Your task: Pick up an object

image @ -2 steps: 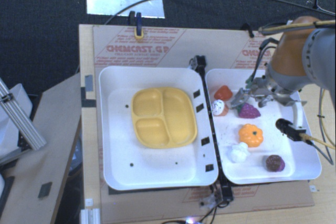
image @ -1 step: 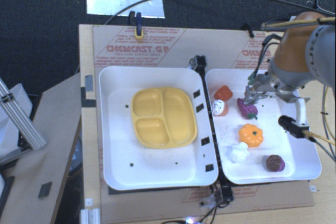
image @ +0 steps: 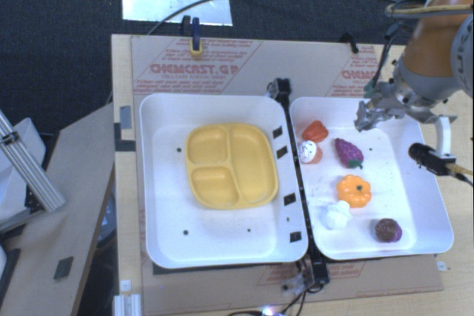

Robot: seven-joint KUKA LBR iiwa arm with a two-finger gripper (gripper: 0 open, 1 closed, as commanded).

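We see the gripper [image: 368, 117] hanging over the far part of the right bin [image: 433, 207], near its far rim, with the grey arm and its orange band reaching in from the right. Whether it is open or shut we cannot tell — the tip is small and dark against the white, and nothing shows held in it.

The candidates all lie in that right bin. A red piece [image: 315, 131] sits nearest the divider at the far end, with a small white and orange piece [image: 308, 152] just beside it on the near side. A purple piece [image: 348, 152] lies a little right of those, closest to the gripper. Nearer to us come an orange pumpkin-like piece [image: 355, 191], a white lump [image: 338, 215] and a dark round piece [image: 387, 230]. The left bin [image: 167, 181] bears a yellow divided tray [image: 227, 164].

We judge this to be the approach step — no object is yet chosen by contact. The next move calls for shifting left and toward the near side, centring over one piece, likely the purple one, then descending squarely so that neighbouring pieces are not nudged.
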